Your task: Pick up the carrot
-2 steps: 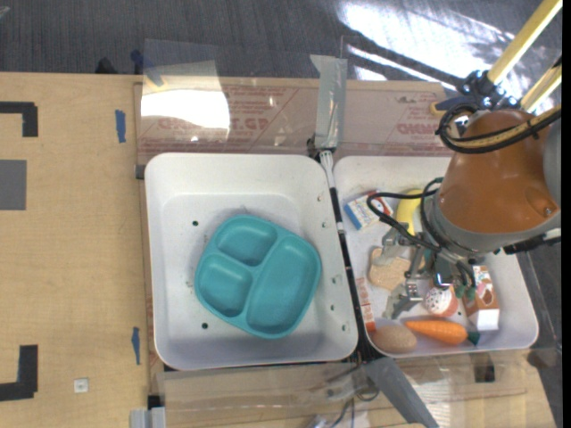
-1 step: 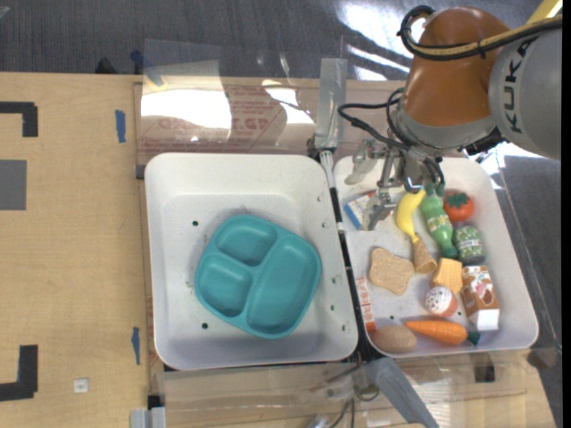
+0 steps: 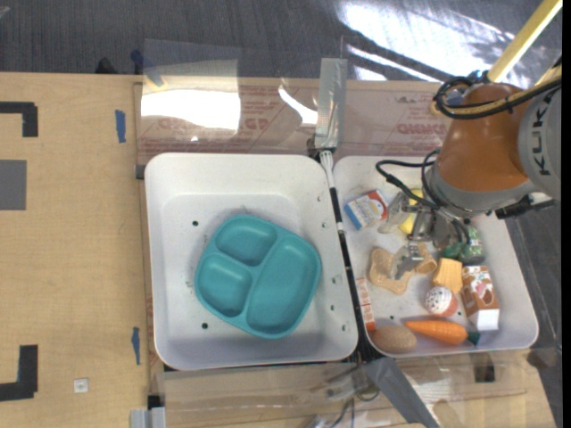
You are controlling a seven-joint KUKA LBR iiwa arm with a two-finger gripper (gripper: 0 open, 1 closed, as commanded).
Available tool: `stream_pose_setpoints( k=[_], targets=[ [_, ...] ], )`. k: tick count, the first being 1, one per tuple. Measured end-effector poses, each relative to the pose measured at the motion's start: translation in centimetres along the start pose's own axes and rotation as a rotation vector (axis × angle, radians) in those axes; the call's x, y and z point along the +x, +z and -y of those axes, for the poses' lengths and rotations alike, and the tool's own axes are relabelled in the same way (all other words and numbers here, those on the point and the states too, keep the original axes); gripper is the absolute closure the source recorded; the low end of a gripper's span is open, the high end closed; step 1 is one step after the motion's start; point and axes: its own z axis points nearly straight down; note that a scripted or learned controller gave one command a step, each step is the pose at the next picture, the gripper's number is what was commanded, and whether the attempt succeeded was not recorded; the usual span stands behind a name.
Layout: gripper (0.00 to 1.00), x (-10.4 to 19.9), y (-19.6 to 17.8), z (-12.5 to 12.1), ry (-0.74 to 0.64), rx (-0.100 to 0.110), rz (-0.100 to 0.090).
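Hand low over right bin; finger spread unclear; carrot lies apart, near front wall.

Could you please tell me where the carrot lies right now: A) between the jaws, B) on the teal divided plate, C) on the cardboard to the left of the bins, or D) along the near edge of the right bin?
D: the carrot lies flat along the near edge of the right bin, apart from the gripper above it.
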Motion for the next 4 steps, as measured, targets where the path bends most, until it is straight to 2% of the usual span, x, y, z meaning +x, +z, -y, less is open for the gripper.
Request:
stream_pose_setpoints(
  k=[1, 2, 3, 4],
  targets=[
    [0.0, 5.9, 1.6, 2.0, -0.037, 0.0, 0.042],
    [0.0, 8.4, 1.7, 4.5, 0.149, -0.003, 0.042],
    [1.0, 8.0, 0.4, 4.5, 0.149, -0.001, 0.056],
    [1.0, 9.8, 1.3, 1.6, 0.132, -0.003, 0.006]
  ],
)
